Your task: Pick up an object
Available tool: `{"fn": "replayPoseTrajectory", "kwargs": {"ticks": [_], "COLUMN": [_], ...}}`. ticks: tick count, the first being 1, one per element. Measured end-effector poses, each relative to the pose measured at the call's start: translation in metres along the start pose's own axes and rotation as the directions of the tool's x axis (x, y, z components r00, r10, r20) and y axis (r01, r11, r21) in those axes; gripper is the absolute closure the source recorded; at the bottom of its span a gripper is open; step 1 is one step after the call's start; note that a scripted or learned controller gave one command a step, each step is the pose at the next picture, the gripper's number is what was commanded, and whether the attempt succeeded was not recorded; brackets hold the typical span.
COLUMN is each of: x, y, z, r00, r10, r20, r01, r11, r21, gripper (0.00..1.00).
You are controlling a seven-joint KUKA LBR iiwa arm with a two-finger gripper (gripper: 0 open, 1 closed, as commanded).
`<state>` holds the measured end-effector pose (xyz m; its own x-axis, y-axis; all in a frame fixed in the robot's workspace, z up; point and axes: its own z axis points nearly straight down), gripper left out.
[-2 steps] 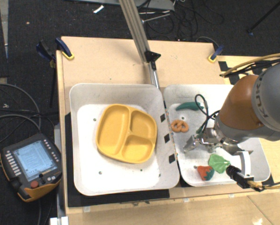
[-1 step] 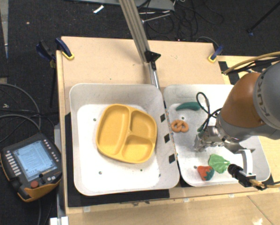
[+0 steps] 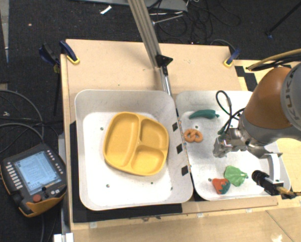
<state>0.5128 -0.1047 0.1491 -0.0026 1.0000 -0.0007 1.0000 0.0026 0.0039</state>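
The gripper (image 3: 222, 148) hung over the middle of the right bin (image 3: 207, 185); how far it was open, or whether it held anything, could not be told. A pretzel (image 3: 193, 135) lay just beside it at ten o'clock, a green pepper (image 3: 204, 114) farther up at eleven. At five o'clock sat a green toy (image 3: 235, 175) touching a red-orange one (image 3: 221, 186). The left bin (image 3: 90, 135) held a yellow divided plate (image 3: 136, 143).
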Motion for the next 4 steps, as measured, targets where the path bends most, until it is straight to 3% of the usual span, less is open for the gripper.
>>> {"fn": "replayPoseTrajectory", "kwargs": {"ticks": [2,4], "x": [-0.001,0.108], "y": [0.004,0.006], "z": [-0.123,-0.092], "r00": [1.000,1.000], "r10": [-0.002,-0.006], "r20": [0.001,-0.002], "r01": [0.002,0.006], "r11": [1.000,1.000], "r21": [-0.003,0.007], "gripper": [1.00,1.00]}}
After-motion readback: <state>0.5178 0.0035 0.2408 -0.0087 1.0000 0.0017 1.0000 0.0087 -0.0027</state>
